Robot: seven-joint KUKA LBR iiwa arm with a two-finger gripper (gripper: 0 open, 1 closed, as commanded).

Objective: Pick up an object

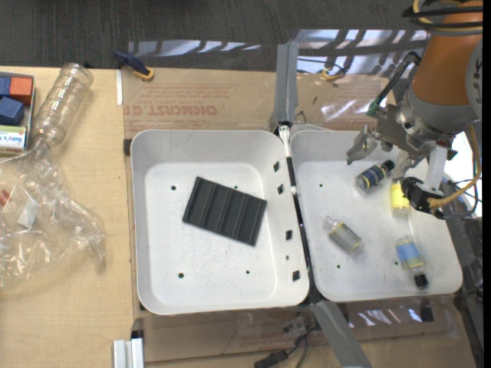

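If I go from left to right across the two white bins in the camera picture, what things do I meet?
Ribbed dark grey rectangular slab → small clear bottle → dark blue-banded bottle → clear bottle with blue label and black cap.

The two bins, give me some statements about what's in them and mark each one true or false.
1. The dark ribbed panel lies in the left bin. True.
2. The right bin holds just one object. False: it holds several, including a dark small bottle, a clear vial, a blue-labelled bottle and a yellow item.
3. The gripper hangs over the right bin's far side, near the dark small bottle. True.
4. The clear vial stands upright. False: it lies on its side.
5. A crushed plastic bottle lies inside the left bin. False: it lies on the bench left of the bins.
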